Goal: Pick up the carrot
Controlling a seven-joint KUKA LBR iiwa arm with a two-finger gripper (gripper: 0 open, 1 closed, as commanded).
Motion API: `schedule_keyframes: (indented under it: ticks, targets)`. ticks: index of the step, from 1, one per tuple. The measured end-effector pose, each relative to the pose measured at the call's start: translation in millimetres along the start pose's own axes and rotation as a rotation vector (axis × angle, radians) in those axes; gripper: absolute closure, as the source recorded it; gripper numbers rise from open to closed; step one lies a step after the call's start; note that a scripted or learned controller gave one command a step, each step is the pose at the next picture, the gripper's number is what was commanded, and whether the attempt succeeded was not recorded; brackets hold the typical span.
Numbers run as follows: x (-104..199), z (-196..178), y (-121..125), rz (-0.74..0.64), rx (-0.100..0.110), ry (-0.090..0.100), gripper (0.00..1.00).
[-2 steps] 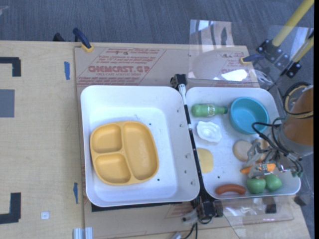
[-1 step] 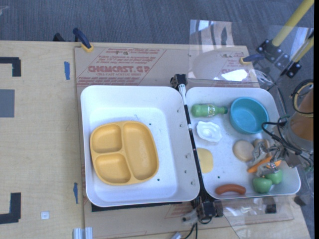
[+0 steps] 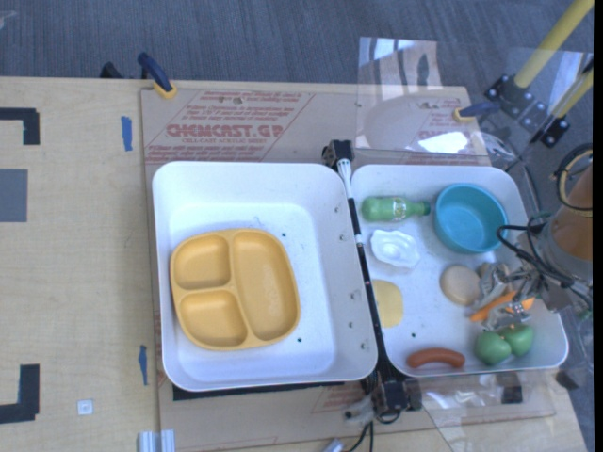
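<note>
Nearest the camera, a red sausage [image 3: 435, 357] lies along the right bin's [image 3: 429, 185] front wall, beside a green pear [image 3: 502, 344]. Just above the pear, the gripper [image 3: 501, 295] sits low over the carrot [image 3: 497, 307]; this looks like the grasp step, though I cannot tell how its fingers stand. Lifting straight up seems safest, since a tan bread roll [image 3: 460, 285], the pear and the bin's right wall crowd the spot.
</note>
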State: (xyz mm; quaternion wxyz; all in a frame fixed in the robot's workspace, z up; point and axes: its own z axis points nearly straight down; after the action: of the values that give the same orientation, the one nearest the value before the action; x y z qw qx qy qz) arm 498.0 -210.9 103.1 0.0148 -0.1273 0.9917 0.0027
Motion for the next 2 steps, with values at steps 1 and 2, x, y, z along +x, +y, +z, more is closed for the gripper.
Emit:
schedule_keyframes:
  ticks: [1, 2]
  targets:
    - [-2.5, -10.3, 0.4, 0.000, 0.003, -0.007, 1.00]
    - [-5.0, -20.7, 0.5, 0.001, 0.005, -0.014, 1.00]
